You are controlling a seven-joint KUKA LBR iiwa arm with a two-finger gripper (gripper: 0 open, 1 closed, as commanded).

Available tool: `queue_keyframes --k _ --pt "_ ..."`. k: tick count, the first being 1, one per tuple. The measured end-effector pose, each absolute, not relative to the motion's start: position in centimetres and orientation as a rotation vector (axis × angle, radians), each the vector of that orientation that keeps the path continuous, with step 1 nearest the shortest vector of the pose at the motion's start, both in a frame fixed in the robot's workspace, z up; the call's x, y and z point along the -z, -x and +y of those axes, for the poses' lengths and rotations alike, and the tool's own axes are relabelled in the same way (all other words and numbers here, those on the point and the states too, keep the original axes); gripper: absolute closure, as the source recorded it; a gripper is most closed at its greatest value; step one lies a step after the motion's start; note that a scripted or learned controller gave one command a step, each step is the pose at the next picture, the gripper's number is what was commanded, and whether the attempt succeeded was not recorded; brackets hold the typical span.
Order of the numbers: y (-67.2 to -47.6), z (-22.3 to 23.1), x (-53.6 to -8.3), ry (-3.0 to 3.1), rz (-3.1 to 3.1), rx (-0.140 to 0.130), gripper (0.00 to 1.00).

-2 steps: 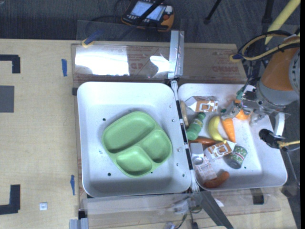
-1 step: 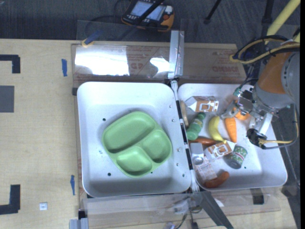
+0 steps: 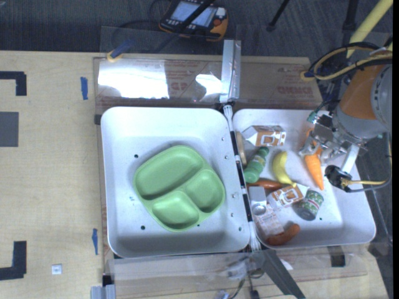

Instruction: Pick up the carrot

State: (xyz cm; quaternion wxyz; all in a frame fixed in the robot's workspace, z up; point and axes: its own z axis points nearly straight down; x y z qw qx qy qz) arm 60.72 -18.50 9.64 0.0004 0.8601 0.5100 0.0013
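On the bench's right white bin (image 3: 358, 226), the gripper (image 3: 316, 147) hovers at the tapered orange carrot (image 3: 313, 169); its opening is unclear. Descend centred before closing.

The light wooden bench (image 3: 50, 167) carries two shallow white bins set side by side, their inner rims touching. The left bin (image 3: 118, 136) and the right bin (image 3: 355, 220) sit toward the bench's right half. Black angular marks (image 3: 15, 83) and a dark grey square (image 3: 9, 129) lie on the bare wood at the left, with small blue tape strips (image 3: 83, 88) near the left bin. Behind the bins stands a clear plastic panel (image 3: 156, 80).
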Motion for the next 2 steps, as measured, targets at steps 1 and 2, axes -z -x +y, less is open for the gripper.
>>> queue_keyframes --k 1,2 --pt "-53.7 -14.0 -19.3 -2.646 1.702 0.003 1.00" --pt "-54.1 -16.5 -25.2 -2.576 1.796 0.001 1.00"
